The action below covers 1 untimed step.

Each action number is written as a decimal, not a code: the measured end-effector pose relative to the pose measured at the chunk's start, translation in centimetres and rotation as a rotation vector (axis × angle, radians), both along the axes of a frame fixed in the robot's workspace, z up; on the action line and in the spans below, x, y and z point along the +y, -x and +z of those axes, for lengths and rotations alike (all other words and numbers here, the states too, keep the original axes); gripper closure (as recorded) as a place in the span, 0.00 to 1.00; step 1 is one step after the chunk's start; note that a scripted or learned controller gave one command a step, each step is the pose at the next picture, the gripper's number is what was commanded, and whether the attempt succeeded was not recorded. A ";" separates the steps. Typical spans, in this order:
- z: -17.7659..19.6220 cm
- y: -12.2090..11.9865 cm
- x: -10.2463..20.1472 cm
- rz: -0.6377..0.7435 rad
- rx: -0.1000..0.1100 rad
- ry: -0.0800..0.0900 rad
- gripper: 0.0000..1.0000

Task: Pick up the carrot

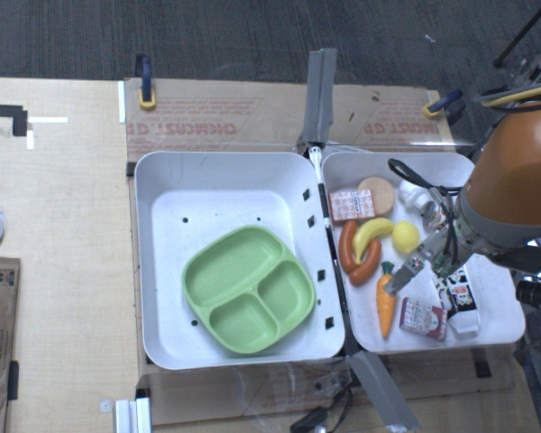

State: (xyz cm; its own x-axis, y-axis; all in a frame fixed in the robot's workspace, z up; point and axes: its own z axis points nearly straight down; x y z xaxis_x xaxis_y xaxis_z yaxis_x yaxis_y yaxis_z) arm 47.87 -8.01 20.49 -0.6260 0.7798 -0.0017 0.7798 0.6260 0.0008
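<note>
Toward the front of the right bin (500, 332), I log the carrot (386, 309): orange, lying on the bin floor, green top toward the back, tip toward the front edge.

Gripper (398, 280): just above the carrot's top end, reaching in from the right under the grey arm (509, 183). I cannot tell how its claw is set; the carrot lies below it, not between anything I can make out.

Neighbours, working outward:
- Red packet (422, 317), just right of the carrot, nearly touching.
- Sausage (358, 258), red and curved, just behind the carrot's top.
- Banana (371, 234), lying across the sausage.
- Lemon (405, 235), right of the banana, close by the wrist.
- Pink-and-white box (352, 205) and a round tan item (377, 192), at the back of the bin.
- Black-and-white carton (460, 298), right of the red packet, partly under the arm.

Left bin (153, 242): green divided plate (249, 289), well apart from the carrot.
</note>
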 end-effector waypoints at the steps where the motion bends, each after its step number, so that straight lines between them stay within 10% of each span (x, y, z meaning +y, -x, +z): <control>1: -10.5 0.2 -3.1 0.117 0.004 -0.001 0.00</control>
State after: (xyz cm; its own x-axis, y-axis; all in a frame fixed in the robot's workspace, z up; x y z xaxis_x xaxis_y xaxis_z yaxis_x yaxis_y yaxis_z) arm 47.69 -11.08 9.96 -0.7130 0.7011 0.0021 0.7011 0.7130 -0.0011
